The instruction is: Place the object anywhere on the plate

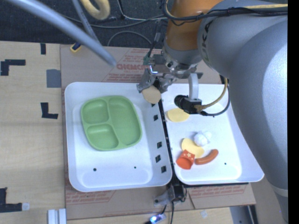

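Hovering over the ridge where the two bins meet, the gripper (153, 88) had a tan round object (151, 95) pinched between its jaws, held up off the bin floor, probably for carrying. The green plate (111, 122) lay left of the object and below it, in the left bin (79, 176), nothing on it yet.

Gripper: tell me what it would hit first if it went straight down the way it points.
Likely the left white bin's right rim by the divider. The gripper points down with a tan rounded piece at its tip. Depth is unclear; the green three-compartment plate lies farther left.
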### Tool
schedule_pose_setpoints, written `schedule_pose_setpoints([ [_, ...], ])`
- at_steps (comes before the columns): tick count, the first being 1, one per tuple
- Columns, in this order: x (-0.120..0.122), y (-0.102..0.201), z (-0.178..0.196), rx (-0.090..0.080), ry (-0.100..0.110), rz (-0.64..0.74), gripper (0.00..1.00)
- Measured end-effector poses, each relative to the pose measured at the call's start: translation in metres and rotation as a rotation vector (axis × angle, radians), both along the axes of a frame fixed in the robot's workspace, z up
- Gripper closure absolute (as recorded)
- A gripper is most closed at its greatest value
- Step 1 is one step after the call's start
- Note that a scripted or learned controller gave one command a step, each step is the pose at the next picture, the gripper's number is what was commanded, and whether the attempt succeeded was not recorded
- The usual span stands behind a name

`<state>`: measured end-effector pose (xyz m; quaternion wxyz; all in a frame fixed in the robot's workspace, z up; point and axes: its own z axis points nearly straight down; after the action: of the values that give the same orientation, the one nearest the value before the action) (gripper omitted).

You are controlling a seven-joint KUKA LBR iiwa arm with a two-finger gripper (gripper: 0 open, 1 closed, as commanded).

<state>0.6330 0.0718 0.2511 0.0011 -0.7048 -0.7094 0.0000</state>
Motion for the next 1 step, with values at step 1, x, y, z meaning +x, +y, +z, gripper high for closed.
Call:
schedule_pose_setpoints([
  [1, 0.0092, 0.0589, -0.0185, -0.001, 0.001, 0.000, 1.00],
])
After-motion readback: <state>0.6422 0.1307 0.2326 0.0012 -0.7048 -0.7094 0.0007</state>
